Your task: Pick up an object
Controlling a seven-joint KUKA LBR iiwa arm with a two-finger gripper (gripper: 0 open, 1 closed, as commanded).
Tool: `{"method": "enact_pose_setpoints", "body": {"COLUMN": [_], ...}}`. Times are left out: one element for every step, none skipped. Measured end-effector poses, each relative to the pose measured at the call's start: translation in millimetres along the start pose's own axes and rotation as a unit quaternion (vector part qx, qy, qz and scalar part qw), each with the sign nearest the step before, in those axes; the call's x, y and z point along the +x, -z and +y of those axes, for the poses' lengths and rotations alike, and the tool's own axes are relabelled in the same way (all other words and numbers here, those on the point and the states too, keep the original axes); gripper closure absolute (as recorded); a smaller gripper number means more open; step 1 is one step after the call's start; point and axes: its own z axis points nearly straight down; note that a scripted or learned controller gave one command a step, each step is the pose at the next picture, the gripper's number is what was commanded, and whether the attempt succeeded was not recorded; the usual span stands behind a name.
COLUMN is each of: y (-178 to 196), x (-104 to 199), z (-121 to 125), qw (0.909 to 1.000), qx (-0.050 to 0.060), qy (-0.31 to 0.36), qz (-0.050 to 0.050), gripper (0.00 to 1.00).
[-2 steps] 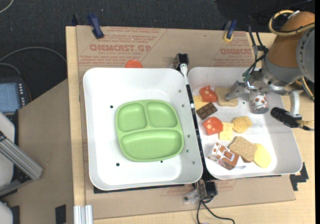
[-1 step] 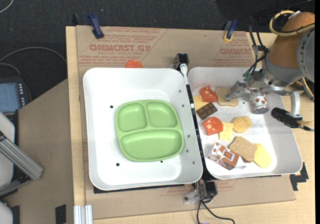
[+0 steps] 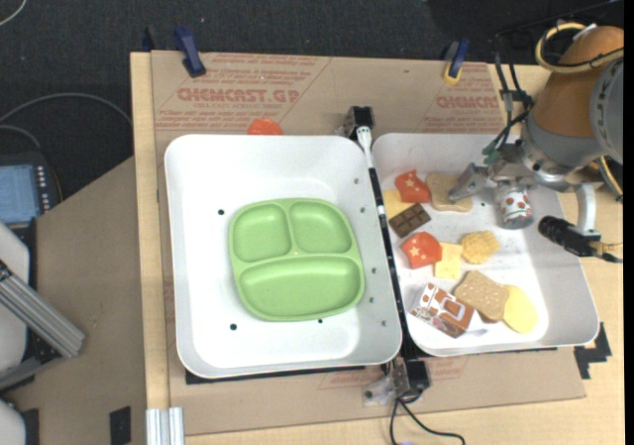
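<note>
Brown board covering the counter [image 3: 297, 86] carries red print reading "CHEMCAST" in two places. Two white bins sit on it. A green divided plate [image 3: 295, 260] lies in the left bin [image 3: 198, 175]. The right bin [image 3: 565, 304] holds toy foods: crackers [image 3: 479, 246], a chocolate bar [image 3: 408, 219], red pieces. The jaws [image 3: 474, 178] hover low over a tan piece [image 3: 454, 197] at the bin's far edge; whether they are parted or closed cannot be told.

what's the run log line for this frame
arm: over right bin | gripper: low by tan piece | left bin: green tray | pick: not confirmed
</note>
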Motion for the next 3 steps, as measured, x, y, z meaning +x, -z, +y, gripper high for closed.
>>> {"method": "enact_pose_setpoints", "body": {"y": [-0.5,-0.5,-0.6], "x": [-0.8,-0.8,-0.9], "z": [-1.0,-1.0,-1.4], "qw": [1.0000,1.0000,1.0000], "qx": [0.000,0.000,0.001], "qy": [-0.001,-0.001,-0.001], "qz": [0.000,0.000,0.000], "gripper": [0.00,0.00,0.00]}}
